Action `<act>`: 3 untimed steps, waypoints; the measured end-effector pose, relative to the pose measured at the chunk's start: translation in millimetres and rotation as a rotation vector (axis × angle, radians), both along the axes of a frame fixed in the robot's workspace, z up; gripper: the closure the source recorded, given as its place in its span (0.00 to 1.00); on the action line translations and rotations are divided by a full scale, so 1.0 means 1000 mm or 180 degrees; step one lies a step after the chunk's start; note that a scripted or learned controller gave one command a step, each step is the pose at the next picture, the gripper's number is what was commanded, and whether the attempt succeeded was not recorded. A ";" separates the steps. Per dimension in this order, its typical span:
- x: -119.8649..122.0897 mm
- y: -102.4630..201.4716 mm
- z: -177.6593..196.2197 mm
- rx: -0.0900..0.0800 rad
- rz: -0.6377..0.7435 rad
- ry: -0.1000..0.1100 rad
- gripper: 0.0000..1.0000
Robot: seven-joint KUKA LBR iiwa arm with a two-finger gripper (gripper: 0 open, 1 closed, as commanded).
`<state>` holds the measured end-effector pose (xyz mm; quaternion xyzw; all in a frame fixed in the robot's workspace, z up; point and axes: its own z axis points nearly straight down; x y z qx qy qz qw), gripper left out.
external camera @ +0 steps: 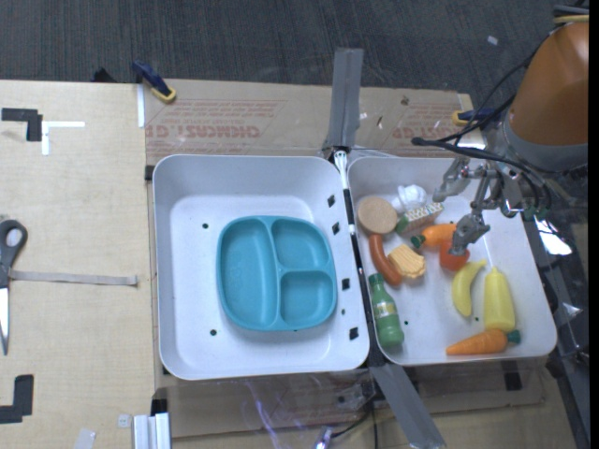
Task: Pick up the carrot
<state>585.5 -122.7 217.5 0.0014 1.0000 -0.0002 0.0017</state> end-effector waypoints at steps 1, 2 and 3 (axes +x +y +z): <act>0.019 -0.020 -0.110 0.0000 -0.0372 -0.0010 0.00; -0.016 0.022 -0.124 0.0002 -0.0373 -0.0001 0.00; 0.015 0.009 -0.124 0.0003 -0.1342 -0.0007 0.00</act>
